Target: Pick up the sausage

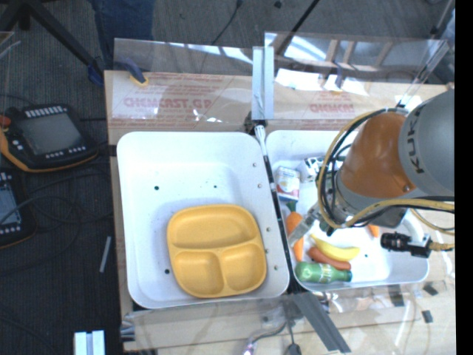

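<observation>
Fixed overhead view, slanting onto both bins (133,198)

Banana (336,248) overlaps sausage (329,257); green bottle (323,274) alongside.

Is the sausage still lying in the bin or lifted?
Lying in the right bin: the sausage rests between banana and green bottle.

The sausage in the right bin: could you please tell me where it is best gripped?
Probably at the middle of the sausage, coming from above, closing across its narrow width. It lies flat, squeezed between the banana and green bottle, so end approaches look crowded.
</observation>
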Robot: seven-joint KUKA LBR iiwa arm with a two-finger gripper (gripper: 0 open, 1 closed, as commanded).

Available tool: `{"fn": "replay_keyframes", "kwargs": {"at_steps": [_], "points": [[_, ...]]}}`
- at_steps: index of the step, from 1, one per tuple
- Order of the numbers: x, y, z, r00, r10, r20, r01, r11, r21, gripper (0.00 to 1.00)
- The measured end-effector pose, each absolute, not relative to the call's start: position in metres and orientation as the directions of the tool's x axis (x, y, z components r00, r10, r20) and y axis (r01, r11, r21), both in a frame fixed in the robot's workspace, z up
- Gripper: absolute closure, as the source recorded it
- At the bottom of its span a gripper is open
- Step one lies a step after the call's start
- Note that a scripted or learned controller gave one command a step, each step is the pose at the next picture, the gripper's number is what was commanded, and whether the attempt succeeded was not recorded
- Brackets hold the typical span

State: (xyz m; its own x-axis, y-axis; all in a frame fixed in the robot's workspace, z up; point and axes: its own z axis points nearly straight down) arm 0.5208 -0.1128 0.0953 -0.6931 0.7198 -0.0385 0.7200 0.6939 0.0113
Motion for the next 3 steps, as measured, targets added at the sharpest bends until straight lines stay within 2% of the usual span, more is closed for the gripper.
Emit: {"fn": "replay_keyframes", "kwargs": {"at_steps": [3], "points": [[0.5208, -0.1128, 0.0953, -0.693, 0.72, -0.038, 0.72, 0.694, 0.011, 0.0]]}}
